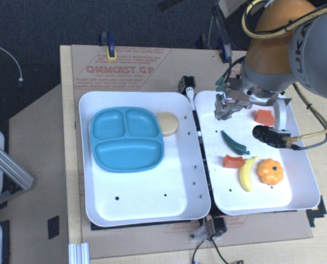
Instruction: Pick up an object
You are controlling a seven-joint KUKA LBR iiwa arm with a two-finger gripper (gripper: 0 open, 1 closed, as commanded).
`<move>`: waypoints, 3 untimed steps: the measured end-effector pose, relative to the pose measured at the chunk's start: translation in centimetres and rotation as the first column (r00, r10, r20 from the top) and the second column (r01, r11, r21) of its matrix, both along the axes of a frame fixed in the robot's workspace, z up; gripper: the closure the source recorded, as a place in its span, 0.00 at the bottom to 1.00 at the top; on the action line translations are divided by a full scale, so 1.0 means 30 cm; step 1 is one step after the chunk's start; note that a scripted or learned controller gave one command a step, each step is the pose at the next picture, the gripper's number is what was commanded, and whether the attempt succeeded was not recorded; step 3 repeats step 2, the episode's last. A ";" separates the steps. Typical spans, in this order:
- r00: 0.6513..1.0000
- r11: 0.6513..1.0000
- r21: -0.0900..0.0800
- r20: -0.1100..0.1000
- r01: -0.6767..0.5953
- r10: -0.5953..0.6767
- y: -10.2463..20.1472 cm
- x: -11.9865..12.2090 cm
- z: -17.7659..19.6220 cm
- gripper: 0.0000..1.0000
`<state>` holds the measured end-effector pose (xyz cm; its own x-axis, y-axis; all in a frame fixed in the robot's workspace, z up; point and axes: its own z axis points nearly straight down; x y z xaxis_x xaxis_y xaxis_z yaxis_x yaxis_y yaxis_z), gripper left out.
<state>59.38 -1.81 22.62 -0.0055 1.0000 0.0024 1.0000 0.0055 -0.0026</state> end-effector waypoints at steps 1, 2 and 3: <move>1.000 1.000 0.001 -0.001 -0.001 0.001 0.184 -0.010 -0.037 1.00; 1.000 1.000 0.000 0.005 -0.001 0.001 0.358 -0.017 0.009 1.00; 1.000 1.000 0.000 0.005 -0.001 0.001 0.358 -0.017 0.009 1.00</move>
